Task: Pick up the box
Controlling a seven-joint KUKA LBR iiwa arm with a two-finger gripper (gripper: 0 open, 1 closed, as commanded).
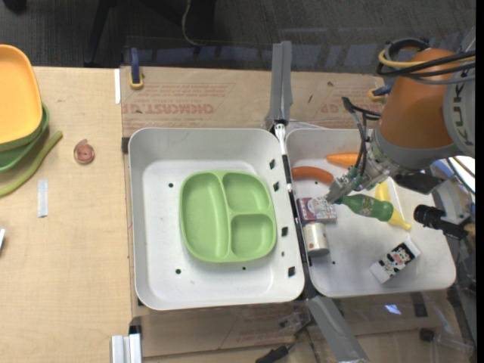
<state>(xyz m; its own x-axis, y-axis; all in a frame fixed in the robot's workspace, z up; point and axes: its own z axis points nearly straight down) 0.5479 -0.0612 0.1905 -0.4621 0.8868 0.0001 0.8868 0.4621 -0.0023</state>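
The small purple printed box [315, 210] lies at the right white bin's [431, 278] left wall, a silver can [314, 238] touching below and one green plastic bottle [367, 206] beside it. The tool [342, 189] hovers just right of the box; whether it is apart or together I cannot tell. One green divided plate [227, 216] fills the left white bin [151, 203].

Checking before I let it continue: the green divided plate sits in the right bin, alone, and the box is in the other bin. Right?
Not quite. The camera view shows the green divided plate alone in the left bin, not the right. The box lies in the right bin.

Even overhead light (soft shadows), slightly blurry
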